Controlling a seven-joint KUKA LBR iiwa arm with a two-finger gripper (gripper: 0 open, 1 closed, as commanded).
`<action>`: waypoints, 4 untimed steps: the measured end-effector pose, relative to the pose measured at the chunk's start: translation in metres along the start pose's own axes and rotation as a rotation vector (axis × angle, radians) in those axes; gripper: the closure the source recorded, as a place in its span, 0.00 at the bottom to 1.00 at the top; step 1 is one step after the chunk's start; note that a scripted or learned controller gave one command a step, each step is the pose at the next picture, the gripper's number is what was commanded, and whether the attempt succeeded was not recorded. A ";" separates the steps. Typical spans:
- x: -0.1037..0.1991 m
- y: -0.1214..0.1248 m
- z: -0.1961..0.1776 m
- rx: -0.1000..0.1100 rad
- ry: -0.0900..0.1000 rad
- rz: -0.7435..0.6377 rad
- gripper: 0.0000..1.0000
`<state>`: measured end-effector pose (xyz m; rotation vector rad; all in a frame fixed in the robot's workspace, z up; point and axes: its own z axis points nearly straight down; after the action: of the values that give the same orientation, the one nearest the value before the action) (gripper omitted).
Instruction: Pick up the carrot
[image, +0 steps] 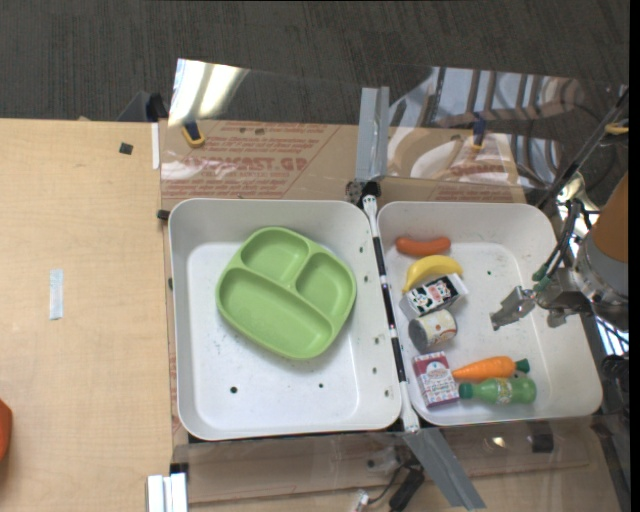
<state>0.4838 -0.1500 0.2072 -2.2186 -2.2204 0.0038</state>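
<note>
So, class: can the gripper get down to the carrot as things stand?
Probably yes. The gripper hangs above the carrot, whose top is uncovered, though a green bottle lies against its near side.

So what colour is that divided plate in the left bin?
The divided plate is light green all over, with three compartments. It shows plainly in the camera view.

An orange carrot (484, 368) with a green tip is being seen below the gripper (512, 308), a green bottle (497, 391) beside it; 2 white bins (190, 300) are being shown, 1 bearing a light-green plate (287, 292).
</note>
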 end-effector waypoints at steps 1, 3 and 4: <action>-0.008 -0.006 0.117 -0.001 0.001 0.019 0.00; -0.008 -0.006 0.117 -0.001 0.001 0.018 0.00; -0.008 -0.007 0.117 -0.001 0.001 0.018 0.00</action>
<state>0.4769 -0.1579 0.0905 -2.2387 -2.2006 0.0017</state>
